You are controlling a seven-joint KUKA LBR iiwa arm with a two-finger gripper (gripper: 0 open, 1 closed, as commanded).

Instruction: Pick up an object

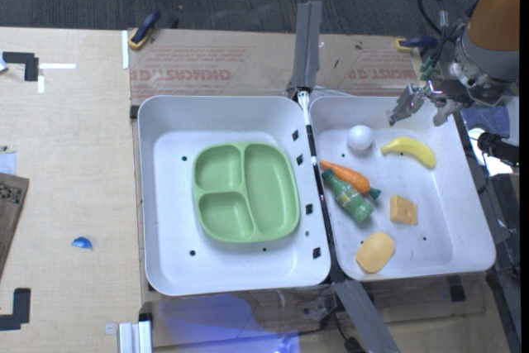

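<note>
I see the metal pincer (423, 105) open and gripping nothing at upper right, above the curved yellow banana (409, 150) and smooth white ball (359, 137).

Red upside-down print on the cardboard sheet (194, 62) behind the bins seems to read "CHEMCAST GP".

A divided plate (246, 192) lies in the left bin (157, 202); banana (409, 150) in the right bin (463, 236).
</note>
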